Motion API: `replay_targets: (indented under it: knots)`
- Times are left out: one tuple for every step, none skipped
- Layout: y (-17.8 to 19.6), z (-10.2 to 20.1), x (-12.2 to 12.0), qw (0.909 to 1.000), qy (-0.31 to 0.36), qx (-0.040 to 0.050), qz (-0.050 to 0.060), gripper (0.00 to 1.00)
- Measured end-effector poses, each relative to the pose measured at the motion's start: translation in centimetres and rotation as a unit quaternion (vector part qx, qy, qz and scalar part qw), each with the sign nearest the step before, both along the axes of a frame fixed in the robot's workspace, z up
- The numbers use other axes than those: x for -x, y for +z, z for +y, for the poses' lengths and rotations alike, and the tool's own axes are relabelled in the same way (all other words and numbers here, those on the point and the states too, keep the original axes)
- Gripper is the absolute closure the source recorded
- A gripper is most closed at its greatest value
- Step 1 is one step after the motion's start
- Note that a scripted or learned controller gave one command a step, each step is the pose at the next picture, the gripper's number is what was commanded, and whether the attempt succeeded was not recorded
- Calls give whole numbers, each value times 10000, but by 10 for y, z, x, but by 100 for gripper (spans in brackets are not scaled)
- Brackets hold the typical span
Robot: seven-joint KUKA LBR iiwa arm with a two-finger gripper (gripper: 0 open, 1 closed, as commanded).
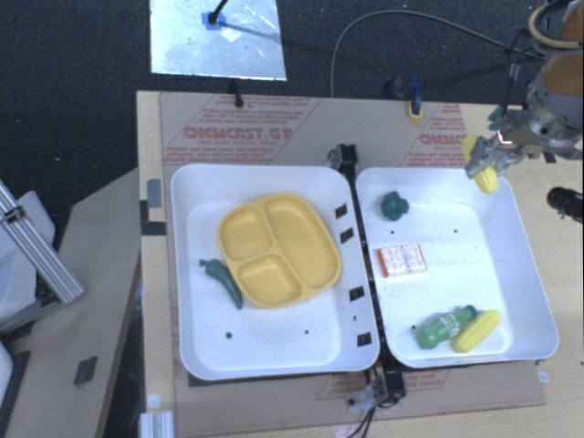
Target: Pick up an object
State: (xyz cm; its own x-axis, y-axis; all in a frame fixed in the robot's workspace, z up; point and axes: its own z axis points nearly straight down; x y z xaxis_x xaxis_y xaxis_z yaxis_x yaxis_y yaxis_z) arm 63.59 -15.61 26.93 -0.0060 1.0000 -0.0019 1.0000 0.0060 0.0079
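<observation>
Claw over right bin rim, yellow piece at its tip.
Can't tell its state; I'd expect a drop outside.

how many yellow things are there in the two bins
2 in the bins: a tray in the left bin, a corn-like piece at the right bin's front. A third hangs at the pincer.

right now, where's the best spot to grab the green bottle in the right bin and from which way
Probably across the green bottle's round body near its middle, coming straight down from above. It lies on its side on the floor of the right bin, with a yellow piece touching its right side, so the jaws should straddle its width, clear of that neighbour.
</observation>
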Motion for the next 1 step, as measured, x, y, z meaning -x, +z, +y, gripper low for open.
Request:
replay_targets:
  knots:
    - [-11,45,15,10000,13,-15,38,100]
